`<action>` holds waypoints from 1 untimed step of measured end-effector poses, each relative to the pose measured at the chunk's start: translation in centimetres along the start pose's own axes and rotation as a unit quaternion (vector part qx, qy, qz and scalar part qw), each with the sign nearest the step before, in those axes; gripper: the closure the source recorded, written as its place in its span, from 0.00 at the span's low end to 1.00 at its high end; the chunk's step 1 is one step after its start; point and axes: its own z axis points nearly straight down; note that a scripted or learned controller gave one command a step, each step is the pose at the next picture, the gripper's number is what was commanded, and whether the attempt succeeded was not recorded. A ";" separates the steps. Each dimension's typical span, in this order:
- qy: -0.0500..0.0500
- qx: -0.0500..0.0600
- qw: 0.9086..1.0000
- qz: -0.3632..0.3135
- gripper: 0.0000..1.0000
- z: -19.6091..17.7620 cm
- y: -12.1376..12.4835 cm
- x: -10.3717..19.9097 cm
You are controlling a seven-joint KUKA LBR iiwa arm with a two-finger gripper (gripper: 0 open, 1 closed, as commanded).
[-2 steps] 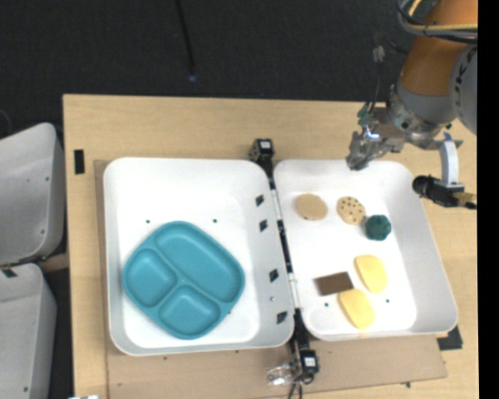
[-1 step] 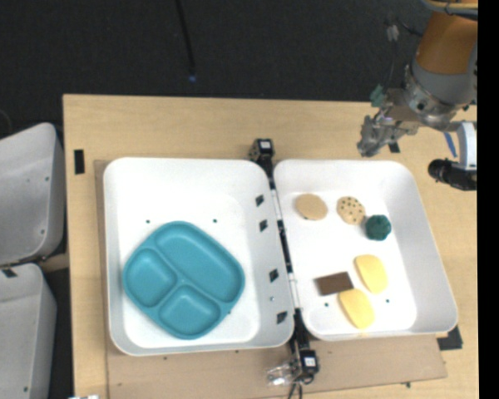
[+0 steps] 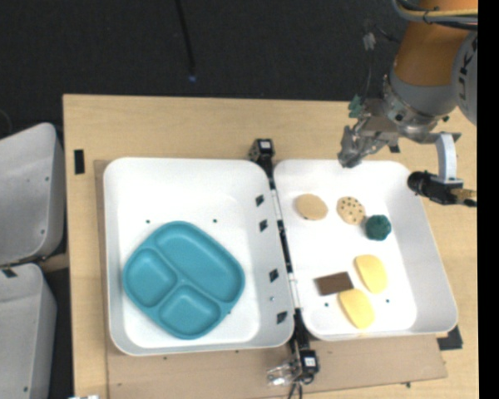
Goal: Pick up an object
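hanging above the far edge of the right bin, the gripper is seen at the end of a grey arm with an orange band, reaching in from the right. whether it is apart or together cannot be told from this slant; nothing is seen clamped in it.

the step in hand is judged to be the approach: nothing has been picked up yet, and the tool is held high, near the bin's back rim.

just below and toward the viewer, a round tan cookie is laid flat, with a speckled cookie just beside it and a dark green ball near that. farther toward the front, a brown block is set with its long axis running left to right, slightly tilted. two yellow ovals are placed near it: the upper oval and the lower oval, both pointed roughly front to back, leaning a little.

the next move is judged to call for a descent over one chosen item, with the closing line set across its short side.

in the left bin, a blue divided tray is laid.
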 end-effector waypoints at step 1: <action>0.000 0.001 1.000 0.000 1.00 1.5 -2.2 3.9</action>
